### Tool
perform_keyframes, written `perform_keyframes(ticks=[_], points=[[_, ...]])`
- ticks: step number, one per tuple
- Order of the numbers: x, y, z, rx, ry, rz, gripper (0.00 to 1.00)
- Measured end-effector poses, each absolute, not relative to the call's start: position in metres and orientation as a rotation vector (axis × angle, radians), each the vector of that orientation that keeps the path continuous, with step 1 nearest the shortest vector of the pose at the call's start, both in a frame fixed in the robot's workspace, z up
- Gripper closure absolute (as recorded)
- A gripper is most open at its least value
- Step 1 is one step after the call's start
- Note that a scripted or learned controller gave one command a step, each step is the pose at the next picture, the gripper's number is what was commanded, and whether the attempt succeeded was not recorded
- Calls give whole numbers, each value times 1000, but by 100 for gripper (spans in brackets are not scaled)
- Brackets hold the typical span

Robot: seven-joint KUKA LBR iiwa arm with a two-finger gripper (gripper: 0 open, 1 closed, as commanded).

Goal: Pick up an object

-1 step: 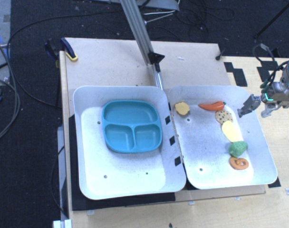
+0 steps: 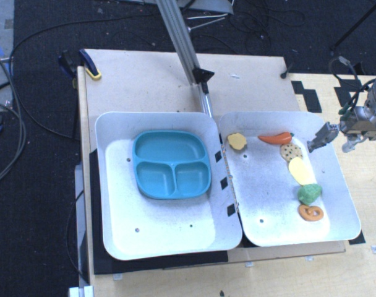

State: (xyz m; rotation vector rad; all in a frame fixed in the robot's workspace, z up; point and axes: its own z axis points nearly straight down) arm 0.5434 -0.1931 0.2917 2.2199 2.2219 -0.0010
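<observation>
Hovering pincer [image 2: 336,140] spread open, empty, near chili [image 2: 275,138], cookie [image 2: 291,151].

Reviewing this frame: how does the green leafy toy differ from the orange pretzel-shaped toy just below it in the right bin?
The green leafy toy is a solid, bumpy clump; the orange pretzel-shaped toy is a flat loop with holes. The green one looks slightly larger and bulkier. The green one touches the pale yellow oblong piece above it; the pretzel lies nearest the bin's front edge. Both rest in the right white bin, apart from the gripper.

Lab: cables [image 2: 27,125], bench-mounted bins [image 2: 114,228].
</observation>
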Motion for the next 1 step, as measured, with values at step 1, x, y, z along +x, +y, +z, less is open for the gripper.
perform_keyframes(ticks=[1], points=[[538,-193,229,2227,2223,-5,0]])
